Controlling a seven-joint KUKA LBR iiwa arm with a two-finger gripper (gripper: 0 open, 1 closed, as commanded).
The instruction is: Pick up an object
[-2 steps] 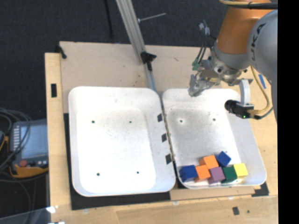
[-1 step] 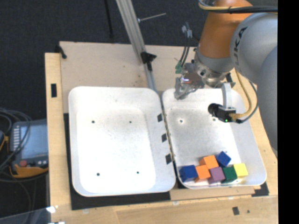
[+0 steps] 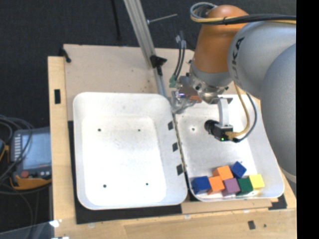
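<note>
Several coloured blocks lie clustered at the near end of the right bin [image 3: 199, 133]: a blue block [image 3: 200, 183], an orange block [image 3: 217, 183], a second orange block [image 3: 225, 172], another blue block [image 3: 239, 169], a purple block [image 3: 231, 185], a green block [image 3: 244, 184] and a yellow block [image 3: 256, 181]. My gripper [image 3: 180, 99] hangs under the orange wrist band at the far left corner of the right bin, close to the wall between the bins. It is well away from the blocks, and I see nothing in it.
The left bin [image 3: 124, 148] lies beside the right one. A slanted aluminium rail [image 3: 142, 31] rises behind the bins, close to the gripper. The big grey arm covers the right side. A pendant with cables [image 3: 30, 156] sits off the bench at left.
</note>
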